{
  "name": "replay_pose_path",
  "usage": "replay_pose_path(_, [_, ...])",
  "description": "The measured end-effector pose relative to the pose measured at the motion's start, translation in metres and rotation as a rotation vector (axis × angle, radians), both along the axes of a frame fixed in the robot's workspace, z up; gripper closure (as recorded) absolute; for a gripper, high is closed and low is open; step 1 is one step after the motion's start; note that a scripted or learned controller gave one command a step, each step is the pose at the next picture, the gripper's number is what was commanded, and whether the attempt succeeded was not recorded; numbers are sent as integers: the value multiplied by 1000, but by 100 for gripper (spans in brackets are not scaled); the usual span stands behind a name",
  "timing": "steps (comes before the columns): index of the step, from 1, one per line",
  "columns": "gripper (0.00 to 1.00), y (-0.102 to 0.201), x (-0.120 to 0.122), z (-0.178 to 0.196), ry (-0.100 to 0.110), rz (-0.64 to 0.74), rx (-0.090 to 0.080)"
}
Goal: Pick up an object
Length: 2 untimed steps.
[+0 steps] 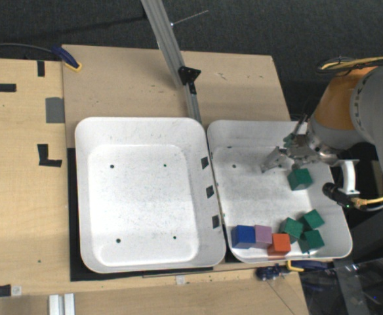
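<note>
lying just right-below gripper (278,161): green block (300,178), right bin (244,143).

A bare white bin (142,192) sat on the left half of the wooden bench (126,77). A metal pole (168,38) slanted over the bench's far edge, and a blue and yellow clamp (68,58) lay near its far left corner

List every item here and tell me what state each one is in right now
gripper: over the right bin, nothing between its fingers.
lone green block: lying beside the gripper.
green blocks: three, clustered near the front corner.
blue block, purple block, orange block: in a row.
right bin: holds all blocks.
</note>
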<state>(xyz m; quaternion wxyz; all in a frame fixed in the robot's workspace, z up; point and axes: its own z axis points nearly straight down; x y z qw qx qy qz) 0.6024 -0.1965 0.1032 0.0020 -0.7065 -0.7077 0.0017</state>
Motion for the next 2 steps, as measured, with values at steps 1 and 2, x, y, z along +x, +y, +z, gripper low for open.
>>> replay_pose_path(1, [100,0,1,13,-3,0,-1])
replay_pose_path(2, [100,6,11,69,-10,1,-2])
